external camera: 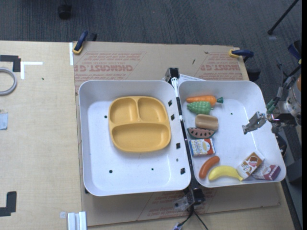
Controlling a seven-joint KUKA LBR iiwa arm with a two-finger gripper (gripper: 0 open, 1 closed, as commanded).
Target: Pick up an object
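Two white bins sit side by side on a cardboard sheet [144,61] laid over the surface [33,143].

Left bin [91,143]: holds a yellow divided plate [139,123] in its upper middle. Bare white floor runs along its lower part and left side.

Right bin [249,92]: objects crowd the left side and the lower edge. From top to bottom near the shared wall lie a carrot [202,99], a green vegetable [198,108], a bread piece [206,122], a watermelon slice [201,132], a small carton [201,147] and a sausage [209,166]. A banana [225,173] lies just right of the sausage along the lower edge, with a brown-and-white box [251,165] and a dark pink box [267,172] in the lower right corner. The upper right and middle of this bin are open floor.

End effector [253,122]: reaches in over the right rim, above open floor, well apart from the bread piece to its left and from the boxes below. Nothing is seen between its fingers; how far they are parted cannot be told. The arm [288,107] stands just outside the right rim.

Blue clamps [80,41] pin the cardboard's upper corners.
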